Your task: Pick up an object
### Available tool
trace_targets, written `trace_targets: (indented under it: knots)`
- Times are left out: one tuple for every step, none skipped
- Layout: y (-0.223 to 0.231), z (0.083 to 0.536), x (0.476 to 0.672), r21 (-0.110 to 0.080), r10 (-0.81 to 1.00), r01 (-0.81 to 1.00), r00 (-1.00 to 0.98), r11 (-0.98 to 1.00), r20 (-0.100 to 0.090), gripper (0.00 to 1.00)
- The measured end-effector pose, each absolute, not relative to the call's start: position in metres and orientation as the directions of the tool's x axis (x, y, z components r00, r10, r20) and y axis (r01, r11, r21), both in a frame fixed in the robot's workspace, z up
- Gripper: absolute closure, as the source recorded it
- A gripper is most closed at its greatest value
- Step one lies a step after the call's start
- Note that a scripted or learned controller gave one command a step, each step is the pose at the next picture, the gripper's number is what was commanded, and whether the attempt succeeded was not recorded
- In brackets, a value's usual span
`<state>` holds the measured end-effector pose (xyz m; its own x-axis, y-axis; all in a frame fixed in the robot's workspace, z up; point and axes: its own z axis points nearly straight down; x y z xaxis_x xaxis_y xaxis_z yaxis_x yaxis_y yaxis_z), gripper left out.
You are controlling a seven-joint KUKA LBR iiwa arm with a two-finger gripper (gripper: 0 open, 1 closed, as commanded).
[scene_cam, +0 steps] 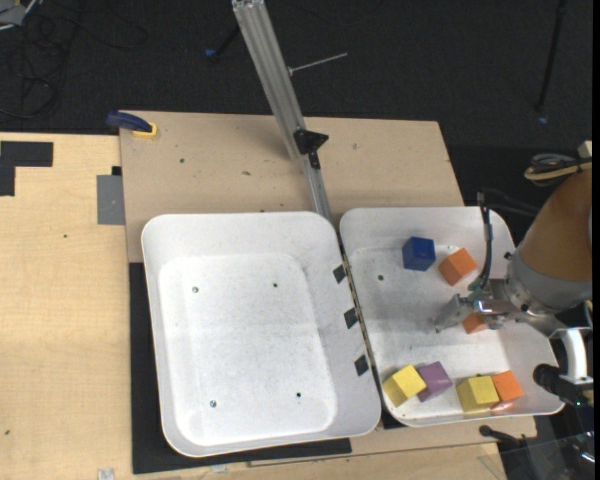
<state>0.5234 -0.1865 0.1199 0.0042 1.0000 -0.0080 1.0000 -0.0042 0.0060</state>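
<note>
While my claw (477, 311) sits low over a small orange-red block (473, 323) (grip state I cannot tell), nothing looks lifted, with the orange cube (458, 265) just above it.

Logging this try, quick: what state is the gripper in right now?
Gripper: low in the right bin, at a small orange-red block; open or shut cannot be told.

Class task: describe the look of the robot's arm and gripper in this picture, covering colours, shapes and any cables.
The arm is a thick rounded body, orange above and grey below. A thin dark cable curves beside it. The gripper is small, metallic and silvery.
</note>
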Motion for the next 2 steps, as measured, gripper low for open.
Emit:
trace_targets:
  knots:
    - [-0.1887, 0.1188, 0.5282, 0.02, 1.0, 1.0, 0.005, -0.004, -0.01, 0.0]
    - [-0.1909, 0.1284, 0.5283, 0.022, 1.0, 1.0, 0.012, -0.011, -0.012, 1.0]
